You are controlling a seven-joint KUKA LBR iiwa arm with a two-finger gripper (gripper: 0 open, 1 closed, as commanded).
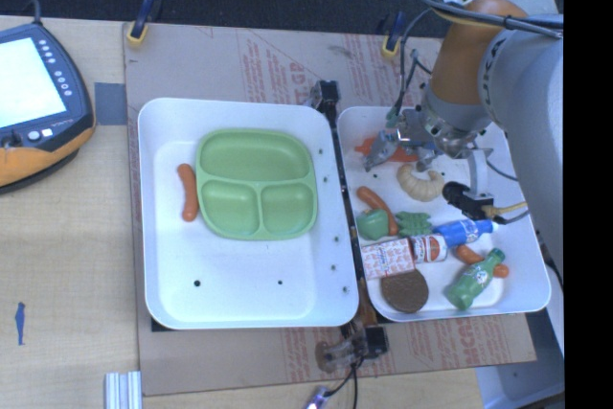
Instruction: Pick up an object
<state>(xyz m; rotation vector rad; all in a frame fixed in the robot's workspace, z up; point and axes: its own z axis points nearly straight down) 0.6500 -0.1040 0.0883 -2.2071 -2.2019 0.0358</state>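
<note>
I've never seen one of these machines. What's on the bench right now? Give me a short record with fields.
left bin: green divided plate, orange sausage beside it
right bin: green bottle, brown cookie, croissant, blue-capped tube, other toy foods
arm: reaches in from the right, over the right bin's far end
gripper: low over the toys there, nothing seen held
off the bins: tablet controller at left

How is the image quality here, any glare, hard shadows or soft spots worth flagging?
Camera view: bright light washes out the left bin wall and the tablet screen; the arm casts shadow over the right bin top, muddying the claw; small toys there look soft; the green plate reads clearly.
</note>
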